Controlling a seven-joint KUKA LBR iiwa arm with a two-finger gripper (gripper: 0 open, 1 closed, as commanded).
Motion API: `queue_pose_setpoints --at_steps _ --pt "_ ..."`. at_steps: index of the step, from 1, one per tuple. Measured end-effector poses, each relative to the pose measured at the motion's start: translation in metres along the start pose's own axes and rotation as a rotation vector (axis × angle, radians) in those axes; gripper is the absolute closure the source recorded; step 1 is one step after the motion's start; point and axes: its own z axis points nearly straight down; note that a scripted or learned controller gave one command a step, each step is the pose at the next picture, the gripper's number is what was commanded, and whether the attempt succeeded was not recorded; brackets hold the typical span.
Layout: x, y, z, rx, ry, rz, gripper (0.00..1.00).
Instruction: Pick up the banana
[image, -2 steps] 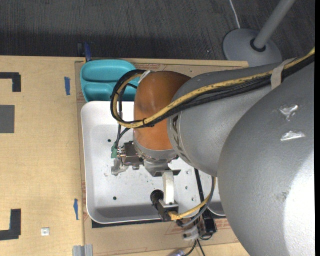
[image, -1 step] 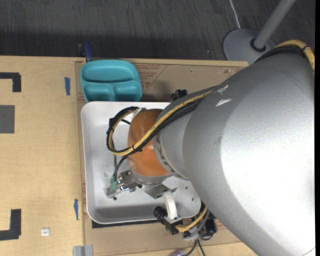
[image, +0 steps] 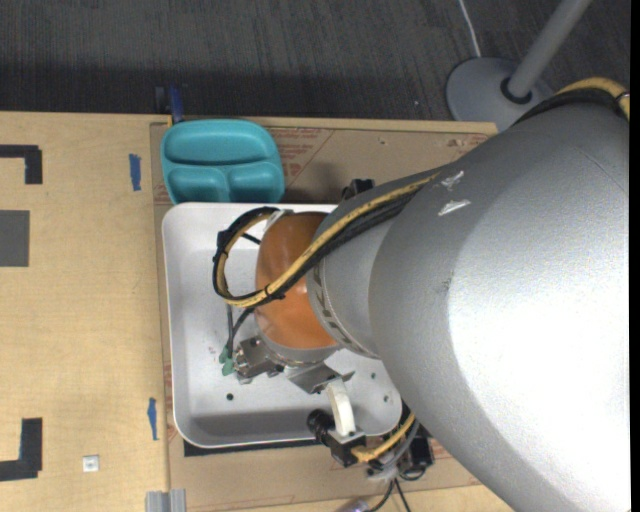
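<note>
The grey arm reaches in from the right and hangs low over the white bin. Its orange band sits above the bin's middle, looped by black and yellow cables. Below the band, the grey gripper mount points down into the bin near its front half. The wrist hides the gripper's lower part and whatever lies under it. The arm's bulk covers the bin's right side. No banana is visible on the bare white floor at the bin's left.
A teal divided tray stands just behind the bin's far left corner. The cardboard bench top stretches to the left, with black marks and blue tape strips. A grey stand base sits on the floor beyond.
</note>
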Motion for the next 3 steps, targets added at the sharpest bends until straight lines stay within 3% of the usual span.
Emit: queue_pose_setpoints --at_steps 3 --pt "0.001 0.001 -0.029 -0.002 0.001 0.003 1.00"
